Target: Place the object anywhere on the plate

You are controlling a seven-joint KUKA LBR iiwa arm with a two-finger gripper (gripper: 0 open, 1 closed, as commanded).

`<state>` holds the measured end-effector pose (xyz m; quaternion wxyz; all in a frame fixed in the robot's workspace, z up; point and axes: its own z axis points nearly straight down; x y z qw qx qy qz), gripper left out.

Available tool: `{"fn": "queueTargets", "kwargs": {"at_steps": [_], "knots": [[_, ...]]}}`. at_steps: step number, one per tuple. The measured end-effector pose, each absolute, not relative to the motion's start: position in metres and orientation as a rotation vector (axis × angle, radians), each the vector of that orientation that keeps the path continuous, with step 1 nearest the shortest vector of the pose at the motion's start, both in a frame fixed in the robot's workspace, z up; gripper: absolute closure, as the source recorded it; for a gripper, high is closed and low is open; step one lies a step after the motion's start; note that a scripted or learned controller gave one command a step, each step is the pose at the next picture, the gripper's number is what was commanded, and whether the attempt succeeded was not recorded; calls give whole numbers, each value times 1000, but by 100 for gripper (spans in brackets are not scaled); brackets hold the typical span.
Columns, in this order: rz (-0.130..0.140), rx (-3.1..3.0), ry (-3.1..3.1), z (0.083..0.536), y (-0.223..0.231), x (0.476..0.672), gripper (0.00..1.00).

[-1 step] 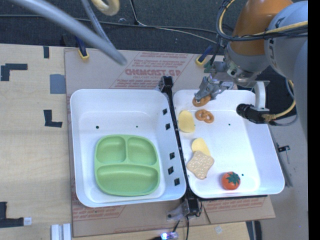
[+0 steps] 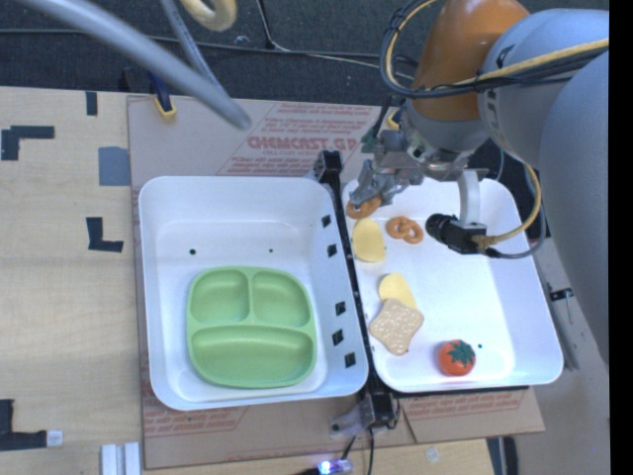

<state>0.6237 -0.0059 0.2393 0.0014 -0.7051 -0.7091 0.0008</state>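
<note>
The green plate (image 2: 251, 326) has three compartments and lies in the left white bin (image 2: 163, 228). My gripper (image 2: 370, 192) hangs low over the far left corner of the right white bin (image 2: 504, 295). A small brown ring-shaped snack (image 2: 360, 207) sits right at its tip, partly hidden by it, and whether it is gripped is unclear. Just in front lie a pale yellow piece (image 2: 368, 240) and a brown pretzel (image 2: 404, 229).
Further forward in the right bin lie a second yellow piece (image 2: 397, 287), a tan cracker (image 2: 396, 326) and a red tomato (image 2: 456, 357). A black divider (image 2: 339, 265) separates the bins. The arm's body and cables loom over the right bin's far side.
</note>
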Motion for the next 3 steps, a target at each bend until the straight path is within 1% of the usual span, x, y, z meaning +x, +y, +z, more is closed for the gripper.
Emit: {"fn": "queueTargets", "kwargs": {"at_steps": [1,2,3], "knots": [[2,-2213,-2227,235,40,621,100],[0,-2212,-2229,239,98,628,100],[4,-2213,-2227,212,148,638,100]]}}
